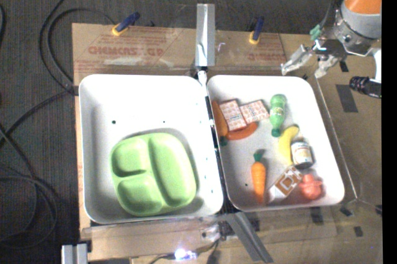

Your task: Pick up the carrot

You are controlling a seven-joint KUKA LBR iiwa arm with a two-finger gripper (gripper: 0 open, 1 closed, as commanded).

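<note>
Arm parked off the right bin; carrot unheld.

Left bin (93, 95): loaded with a green divided tray (154, 178) in its near half. Right bin (322, 132): filled with small items, among them two pink cartons (243, 113) at the far left, a green bottle (277, 109), a yellow banana (286, 142), a small jar (301, 153). Carrot (258, 177): lying in the right bin's near half, left of the jar, leafy end pointed away, clear of the claw. Gripper (310, 64): positioned beyond the right bin's far right corner, fingers spread apart, nothing between them.
</note>
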